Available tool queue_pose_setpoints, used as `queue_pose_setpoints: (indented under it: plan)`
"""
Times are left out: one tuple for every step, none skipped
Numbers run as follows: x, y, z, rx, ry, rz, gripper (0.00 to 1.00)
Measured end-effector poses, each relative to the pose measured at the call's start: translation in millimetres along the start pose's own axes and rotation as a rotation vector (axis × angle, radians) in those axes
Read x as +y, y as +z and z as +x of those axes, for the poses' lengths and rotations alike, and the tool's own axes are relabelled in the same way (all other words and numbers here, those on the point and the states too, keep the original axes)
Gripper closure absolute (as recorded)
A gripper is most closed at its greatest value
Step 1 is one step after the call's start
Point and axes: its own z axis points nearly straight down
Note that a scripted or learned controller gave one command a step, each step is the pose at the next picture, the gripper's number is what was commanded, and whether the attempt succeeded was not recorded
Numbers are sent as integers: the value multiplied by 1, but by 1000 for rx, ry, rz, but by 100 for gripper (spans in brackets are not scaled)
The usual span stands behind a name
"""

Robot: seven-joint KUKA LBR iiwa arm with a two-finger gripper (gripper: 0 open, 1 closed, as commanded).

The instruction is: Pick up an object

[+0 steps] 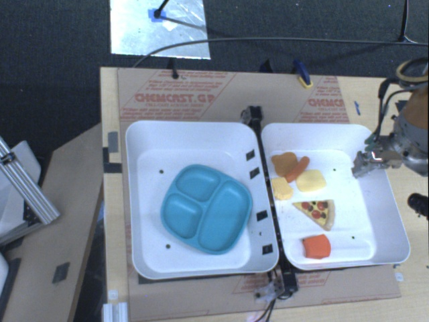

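Five toy foods are lying in the right bin (389, 200): a brown piece (284, 160) touching an orange sausage (297, 169), two yellow pieces (311, 180) (282, 189), a pizza slice (316, 210), and an orange block (317, 246) sitting apart near the front wall. The gripper (367, 161) is hovering over the bin's right part, away from the foods; its opening cannot be told. One blue divided plate (208, 208) is occupying the left bin (144, 180). Both bins are resting on the surface (80, 180).

White bins (201, 134) seen as smooth, faintly glossy plastic. Blue divided tray (206, 208) moulded in matt plastic. Bench (201, 92) covered by printed brown paper. Toy pizza slice (317, 212) possibly plastic. Foil sheet (159, 19) crinkled, shiny.
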Motion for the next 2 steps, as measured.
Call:
queue_pose_setpoints:
  plan:
    - [19,8,50,2,-5,0,100]
    - [33,0,113,3,-7,0,100]
